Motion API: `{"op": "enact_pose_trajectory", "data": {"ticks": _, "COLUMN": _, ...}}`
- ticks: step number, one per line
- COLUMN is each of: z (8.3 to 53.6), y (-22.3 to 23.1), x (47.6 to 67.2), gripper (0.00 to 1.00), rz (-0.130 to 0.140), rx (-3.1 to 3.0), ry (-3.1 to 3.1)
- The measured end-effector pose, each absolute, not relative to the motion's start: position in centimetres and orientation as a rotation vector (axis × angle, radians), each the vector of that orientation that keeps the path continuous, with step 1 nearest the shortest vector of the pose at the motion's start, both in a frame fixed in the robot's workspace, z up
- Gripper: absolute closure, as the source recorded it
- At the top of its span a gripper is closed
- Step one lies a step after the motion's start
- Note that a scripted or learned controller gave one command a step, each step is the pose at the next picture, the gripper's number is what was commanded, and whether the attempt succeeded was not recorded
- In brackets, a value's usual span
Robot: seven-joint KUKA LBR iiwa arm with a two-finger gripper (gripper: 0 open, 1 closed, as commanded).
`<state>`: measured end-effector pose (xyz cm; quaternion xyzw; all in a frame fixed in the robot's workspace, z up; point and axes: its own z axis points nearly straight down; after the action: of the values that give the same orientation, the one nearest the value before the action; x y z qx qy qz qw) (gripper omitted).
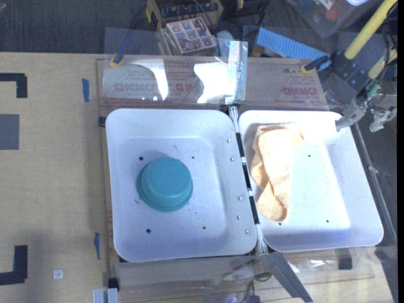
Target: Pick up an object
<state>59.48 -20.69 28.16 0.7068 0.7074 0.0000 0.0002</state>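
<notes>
A teal bowl (165,183) lies upside down in the left white bin (120,134), a little left of that bin's middle. A crumpled pale yellow cloth (275,169) lies along the left side of the right white bin (353,213), running from its far wall toward the near side. My gripper (361,121) hangs over the far right corner of the right bin, well apart from the cloth and above the rim. Its two pale fingertips stand apart and open, with nothing between them.
A central divider (243,169) with screws separates the two bins. A clear shiny panel (189,81) rises behind the bins. Boxes, a blue pad and a yellow pole clutter the area behind the bench. Wooden bench top lies to the left.
</notes>
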Motion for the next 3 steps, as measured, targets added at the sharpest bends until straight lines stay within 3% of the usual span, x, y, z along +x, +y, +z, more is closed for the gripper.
{"op": "enact_pose_trajectory", "data": {"ticks": 1, "z": 15.6, "y": -15.6, "x": 61.3, "gripper": 0.0, "rz": 0.0, "rx": 2.102, "ry": 2.333}}
{"op": "enact_pose_trajectory", "data": {"ticks": 2, "z": 9.1, "y": -13.2, "x": 66.9, "gripper": 0.0, "rz": 0.001, "rx": 1.826, "ry": 2.548}}
{"op": "enact_pose_trajectory", "data": {"ticks": 3, "z": 10.3, "y": -13.2, "x": 67.1, "gripper": 1.0, "rz": 0.007, "rx": 1.821, "ry": 2.544}}
